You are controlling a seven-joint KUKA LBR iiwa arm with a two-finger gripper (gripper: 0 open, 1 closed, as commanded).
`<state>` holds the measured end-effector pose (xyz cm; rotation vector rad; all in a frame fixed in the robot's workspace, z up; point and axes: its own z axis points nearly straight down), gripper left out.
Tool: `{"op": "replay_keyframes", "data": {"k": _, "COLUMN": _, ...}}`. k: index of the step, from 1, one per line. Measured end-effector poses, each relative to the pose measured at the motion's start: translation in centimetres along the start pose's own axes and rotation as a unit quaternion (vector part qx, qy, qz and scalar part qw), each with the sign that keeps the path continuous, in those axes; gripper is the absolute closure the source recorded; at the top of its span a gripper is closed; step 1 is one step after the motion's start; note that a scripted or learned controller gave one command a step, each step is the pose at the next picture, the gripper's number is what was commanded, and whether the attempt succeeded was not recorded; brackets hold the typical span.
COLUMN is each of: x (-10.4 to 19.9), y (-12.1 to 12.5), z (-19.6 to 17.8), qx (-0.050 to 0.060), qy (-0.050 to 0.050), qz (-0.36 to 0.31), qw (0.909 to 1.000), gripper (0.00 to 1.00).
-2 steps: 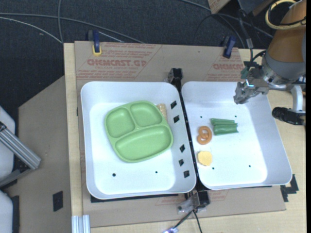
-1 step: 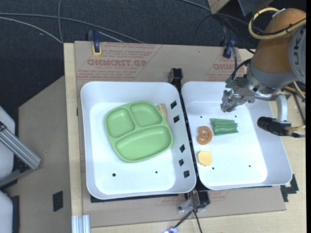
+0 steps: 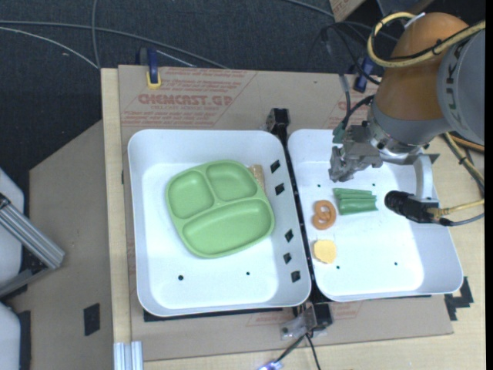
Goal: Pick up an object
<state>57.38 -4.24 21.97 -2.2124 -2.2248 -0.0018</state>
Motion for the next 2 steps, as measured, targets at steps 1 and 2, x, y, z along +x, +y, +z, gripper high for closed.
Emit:
{"op": "replay_keyframes", "data": {"k": 1, "x": 4.3, "y": -1.9, "z": 0.4, "qx": 0.001, "qy": 0.0, "qz": 0.001, "qw": 1.0, "gripper": 1.0}}
{"op": "replay_keyframes", "data": {"k": 2, "x": 10.1, "y": -2.7, "z": 0.4, "qx": 0.001, "qy": 0.0, "qz": 0.0, "qw": 1.0, "gripper": 1.0}}
